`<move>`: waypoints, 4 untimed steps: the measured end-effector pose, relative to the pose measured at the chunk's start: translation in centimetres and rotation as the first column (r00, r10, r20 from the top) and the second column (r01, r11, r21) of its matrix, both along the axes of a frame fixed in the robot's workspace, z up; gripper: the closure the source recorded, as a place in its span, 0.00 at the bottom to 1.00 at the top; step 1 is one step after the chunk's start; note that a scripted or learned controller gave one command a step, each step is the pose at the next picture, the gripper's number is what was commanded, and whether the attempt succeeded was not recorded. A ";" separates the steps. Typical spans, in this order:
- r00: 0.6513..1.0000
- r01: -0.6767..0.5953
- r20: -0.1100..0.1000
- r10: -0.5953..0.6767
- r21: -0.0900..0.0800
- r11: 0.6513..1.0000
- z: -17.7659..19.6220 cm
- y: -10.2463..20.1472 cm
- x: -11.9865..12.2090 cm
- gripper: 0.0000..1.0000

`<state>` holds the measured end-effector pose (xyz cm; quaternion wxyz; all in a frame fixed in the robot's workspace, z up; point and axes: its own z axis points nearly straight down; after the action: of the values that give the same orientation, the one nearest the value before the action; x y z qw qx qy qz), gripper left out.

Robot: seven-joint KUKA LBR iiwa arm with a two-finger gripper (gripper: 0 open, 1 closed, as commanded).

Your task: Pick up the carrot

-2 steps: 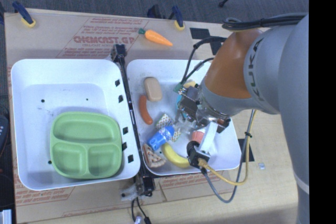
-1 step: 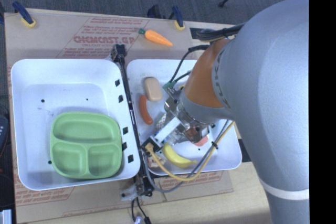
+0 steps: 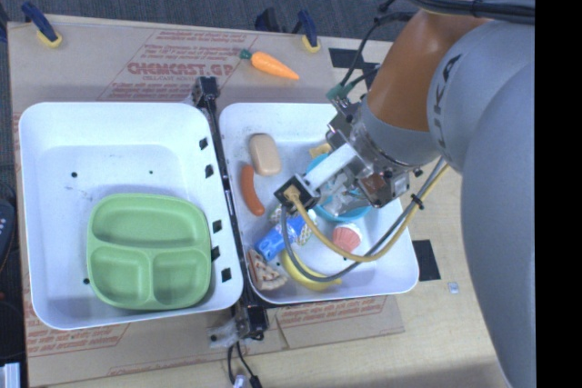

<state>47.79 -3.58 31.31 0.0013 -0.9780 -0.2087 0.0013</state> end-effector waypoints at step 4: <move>0.996 0.082 -0.018 -0.082 -0.004 0.997 12.0 1.7 13.9 1.00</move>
<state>61.74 -1.89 43.30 0.0017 -0.9857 -0.1685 0.0103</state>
